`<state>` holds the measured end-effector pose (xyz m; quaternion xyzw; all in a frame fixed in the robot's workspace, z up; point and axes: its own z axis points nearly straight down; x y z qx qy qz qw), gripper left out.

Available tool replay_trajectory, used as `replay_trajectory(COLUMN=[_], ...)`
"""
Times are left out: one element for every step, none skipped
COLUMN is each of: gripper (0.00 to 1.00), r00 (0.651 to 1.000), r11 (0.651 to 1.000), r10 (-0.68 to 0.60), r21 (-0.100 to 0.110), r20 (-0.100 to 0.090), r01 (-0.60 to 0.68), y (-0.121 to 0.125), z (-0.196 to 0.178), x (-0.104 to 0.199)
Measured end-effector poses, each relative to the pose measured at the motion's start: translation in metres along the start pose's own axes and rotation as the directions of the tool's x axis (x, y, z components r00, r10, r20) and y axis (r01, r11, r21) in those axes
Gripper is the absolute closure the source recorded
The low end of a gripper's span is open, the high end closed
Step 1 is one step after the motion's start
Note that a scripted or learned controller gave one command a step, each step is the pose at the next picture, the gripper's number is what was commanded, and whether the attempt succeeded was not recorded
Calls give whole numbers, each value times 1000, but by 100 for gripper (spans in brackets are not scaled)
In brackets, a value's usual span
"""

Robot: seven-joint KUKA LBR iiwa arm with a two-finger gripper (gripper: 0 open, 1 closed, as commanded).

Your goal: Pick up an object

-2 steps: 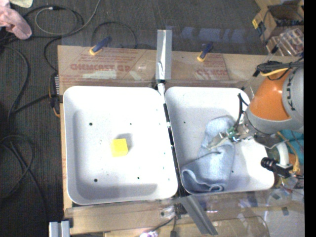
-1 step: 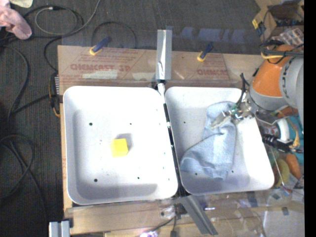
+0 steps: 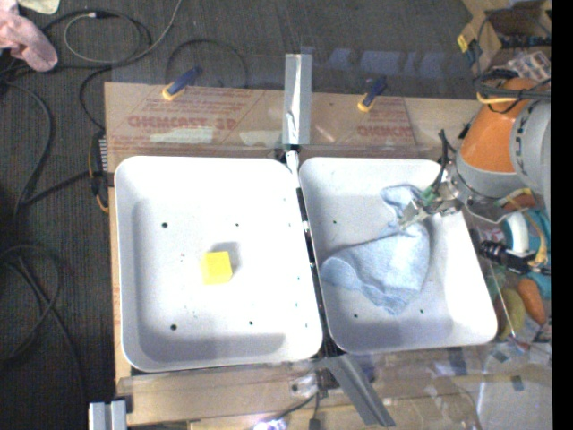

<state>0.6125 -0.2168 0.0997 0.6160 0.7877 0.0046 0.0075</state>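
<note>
A light blue cloth (image 3: 387, 265) lies in the right bin (image 3: 466, 316), with its upper corner drawn up toward the bin's far right side. My gripper (image 3: 419, 208) reaches in from the right and is shut on that raised corner, which bunches around the fingertips. The rest of the cloth trails down and left onto the bin floor. A small yellow block (image 3: 217, 267) rests on the floor of the left bin (image 3: 143, 195), far from the gripper.
The two bins meet at a central divider (image 3: 306, 231). The arm's orange band (image 3: 488, 141) hangs over the right bin's far right corner. Clutter of cables and small objects (image 3: 519, 267) sits beyond the right rim.
</note>
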Motion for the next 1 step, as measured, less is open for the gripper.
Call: replay_trajectory(gripper=[100], r00=[995], r11=[995], r10=[97], r21=[21], r20=[-2], r01=[-97], y=[74], z=[-71], x=[60])
